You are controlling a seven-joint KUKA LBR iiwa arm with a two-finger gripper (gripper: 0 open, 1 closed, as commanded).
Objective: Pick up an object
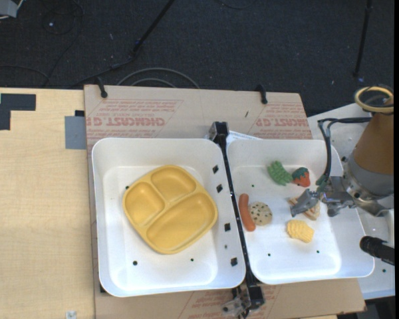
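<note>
Objects: five small food toys lie in the right bin [319, 264], all on its floor.
Green piece [278, 173]: toward the far wall of the right bin, with a red strawberry-like piece [301, 176] just beside it.
Sausage [246, 212]: orange-red, lying lengthwise close to the divider between the bins.
Cookie [260, 212]: round, speckled, touching or nearly touching the sausage.
Yellow piece [300, 230]: ridged, nearer the front, apart from the cookie.
Tan piece [312, 209]: small, directly under the fingers; whether it is touched cannot be told.
Gripper [304, 203]: low in the right bin, reaching in from the right, between the strawberry-like piece and the yellow piece.
Fingers: grasp state cannot be told; the dark tips blur together.
Left bin [113, 258]: holds a yellow divided plate [170, 209] with three compartments.
Counter [33, 211]: light wood, left of the bins.
</note>
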